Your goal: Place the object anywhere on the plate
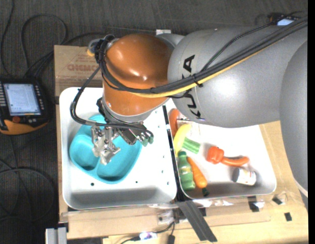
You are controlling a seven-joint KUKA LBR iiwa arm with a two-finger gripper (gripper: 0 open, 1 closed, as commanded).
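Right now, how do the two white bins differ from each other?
The left bin holds one thing, a blue divided plate, while the right bin holds several small toy foods, such as a carrot and a green piece. The gripper hangs over the left bin, above the plate; nothing hangs over the right bin's food. Both are shallow, white, and sit side by side.

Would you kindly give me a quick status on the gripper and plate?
Gripper low over blue plate in left bin; finger state unclear. Nothing seen held. Toy vegetables, including carrot, lie in right bin.
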